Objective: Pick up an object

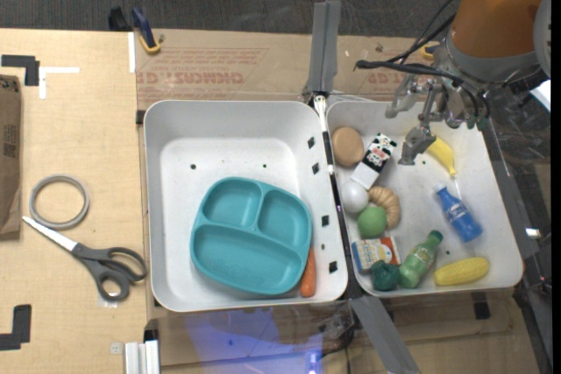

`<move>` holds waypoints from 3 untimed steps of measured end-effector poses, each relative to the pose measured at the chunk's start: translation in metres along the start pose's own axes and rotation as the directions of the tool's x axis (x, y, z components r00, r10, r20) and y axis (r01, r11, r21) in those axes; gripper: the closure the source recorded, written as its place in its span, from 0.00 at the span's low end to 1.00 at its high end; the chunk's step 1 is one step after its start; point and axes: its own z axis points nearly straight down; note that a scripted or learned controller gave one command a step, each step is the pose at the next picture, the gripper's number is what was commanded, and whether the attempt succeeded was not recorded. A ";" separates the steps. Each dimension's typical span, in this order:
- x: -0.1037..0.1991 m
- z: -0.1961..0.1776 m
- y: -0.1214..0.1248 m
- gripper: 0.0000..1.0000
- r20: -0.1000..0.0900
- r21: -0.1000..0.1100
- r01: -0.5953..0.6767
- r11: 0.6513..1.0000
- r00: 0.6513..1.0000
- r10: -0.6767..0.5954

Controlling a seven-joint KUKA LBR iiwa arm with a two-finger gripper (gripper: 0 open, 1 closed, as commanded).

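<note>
A: Where is the arm?

B: The arm (504,0) comes in from the far right, its orange band high over the far right corner of the right bin (504,263). The gripper (419,143) hangs down over the far part of that bin, just left of a banana (443,157).

A: And the fingers?

B: Whether they are apart or together cannot be told; nothing is seen between them.

A: What lies in the right bin?

B: A brown egg (347,145) and a black-and-white toy cow (378,153) lie at the far left, a white ball (354,196) and a green ball (372,220) nearer. A blue bottle (458,214) lies to the right, a green bottle (420,259) and a corn cob (461,271) along the near wall.

A: The left bin?

B: The left bin (175,136) holds a teal tray (252,236) with a carrot (308,271) at its right edge. Scissors (92,257) and a tape roll (59,200) lie on the bench, well left.
</note>
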 end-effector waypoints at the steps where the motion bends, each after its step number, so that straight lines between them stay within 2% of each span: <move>1: -0.016 0.117 -0.012 0.00 -0.001 0.001 0.011 1.000 1.000 -0.011; 2: 0.010 0.130 -0.084 0.00 0.001 0.000 0.118 0.993 0.993 -0.118; 3: 0.071 0.130 -0.129 0.00 0.001 0.000 0.164 0.986 0.986 -0.164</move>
